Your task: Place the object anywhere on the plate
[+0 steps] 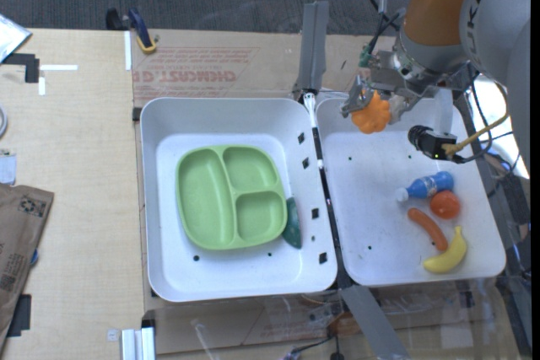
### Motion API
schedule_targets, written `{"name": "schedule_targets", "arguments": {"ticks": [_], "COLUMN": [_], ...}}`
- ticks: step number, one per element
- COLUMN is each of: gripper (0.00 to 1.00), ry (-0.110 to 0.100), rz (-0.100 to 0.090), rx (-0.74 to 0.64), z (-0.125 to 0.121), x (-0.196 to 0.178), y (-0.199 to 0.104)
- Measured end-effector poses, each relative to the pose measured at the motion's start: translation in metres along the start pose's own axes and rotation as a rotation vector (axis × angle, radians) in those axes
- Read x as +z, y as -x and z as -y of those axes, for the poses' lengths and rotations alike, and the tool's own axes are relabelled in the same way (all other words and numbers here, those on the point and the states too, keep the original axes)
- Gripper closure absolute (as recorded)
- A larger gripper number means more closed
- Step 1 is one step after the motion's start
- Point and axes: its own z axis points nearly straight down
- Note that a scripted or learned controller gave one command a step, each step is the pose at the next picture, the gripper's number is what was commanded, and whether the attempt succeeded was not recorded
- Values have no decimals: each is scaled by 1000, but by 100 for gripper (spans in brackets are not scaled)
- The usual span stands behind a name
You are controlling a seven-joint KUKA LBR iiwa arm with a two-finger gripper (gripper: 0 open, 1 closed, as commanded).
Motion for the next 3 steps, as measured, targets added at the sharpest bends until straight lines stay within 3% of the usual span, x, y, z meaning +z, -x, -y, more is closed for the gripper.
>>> {"name": "schedule_targets", "arguments": {"ticks": [1, 2, 3], "gripper": [100, 100, 0], "ry": [-1, 0, 0], "rz": [-1, -1, -1], "rx": [-35, -154, -152], "z": [31, 94, 94], "x": [44, 45, 45], "y": [-54, -137, -136]}}
